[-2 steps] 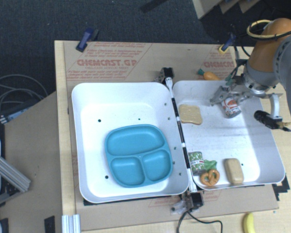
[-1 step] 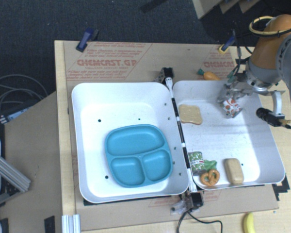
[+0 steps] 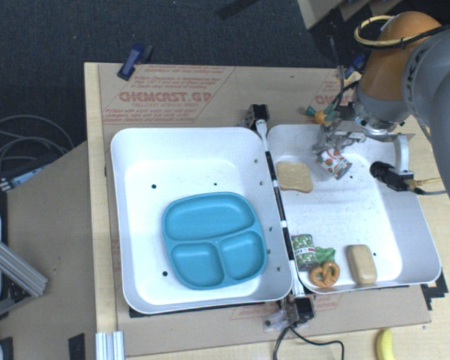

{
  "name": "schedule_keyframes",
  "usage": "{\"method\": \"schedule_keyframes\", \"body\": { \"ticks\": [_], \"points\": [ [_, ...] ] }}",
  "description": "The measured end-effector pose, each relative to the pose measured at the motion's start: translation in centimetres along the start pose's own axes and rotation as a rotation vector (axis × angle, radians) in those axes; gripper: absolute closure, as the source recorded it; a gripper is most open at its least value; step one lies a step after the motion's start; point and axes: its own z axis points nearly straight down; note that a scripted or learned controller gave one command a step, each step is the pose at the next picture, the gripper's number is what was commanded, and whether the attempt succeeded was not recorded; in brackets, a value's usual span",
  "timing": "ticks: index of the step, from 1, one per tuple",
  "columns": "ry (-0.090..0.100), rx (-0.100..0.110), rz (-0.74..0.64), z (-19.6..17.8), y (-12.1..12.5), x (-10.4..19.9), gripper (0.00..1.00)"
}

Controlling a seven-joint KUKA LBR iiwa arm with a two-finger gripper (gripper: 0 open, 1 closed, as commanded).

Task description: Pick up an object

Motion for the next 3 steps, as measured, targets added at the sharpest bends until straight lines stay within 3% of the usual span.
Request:
{"method": "schedule_keyframes", "body": {
  "ticks": [1,2,3],
  "points": [
    [-0.001,-0.002,-0.001,-6.8,-2.2,10.4,1.00],
    [-0.002,0.000,0.001,-6.7,-2.2,10.3,0.00],
    [-0.004,-0.003,0.003,3.1,-3.8,3.2,0.00]
  ]
}}
